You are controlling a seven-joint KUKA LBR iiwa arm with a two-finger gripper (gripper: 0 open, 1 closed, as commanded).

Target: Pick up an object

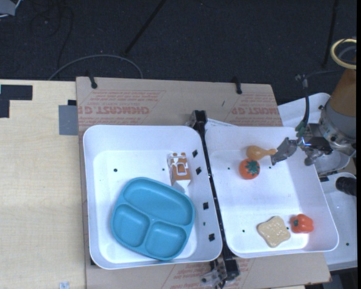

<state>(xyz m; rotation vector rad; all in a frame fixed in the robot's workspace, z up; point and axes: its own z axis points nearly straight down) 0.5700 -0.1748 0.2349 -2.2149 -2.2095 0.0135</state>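
Two white bins (325, 221) sit side by side; near the right bin's far right edge the gripper (298, 149) hangs spread wide, holding nothing, beside a tomato (249, 168).

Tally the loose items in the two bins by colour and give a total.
Blue: 1, the divided plate
Orange and white: 1, the small toy
Red-orange: 2, the tomato and the pepper
Tan: 2, the toast and the drumstick
Total: 6
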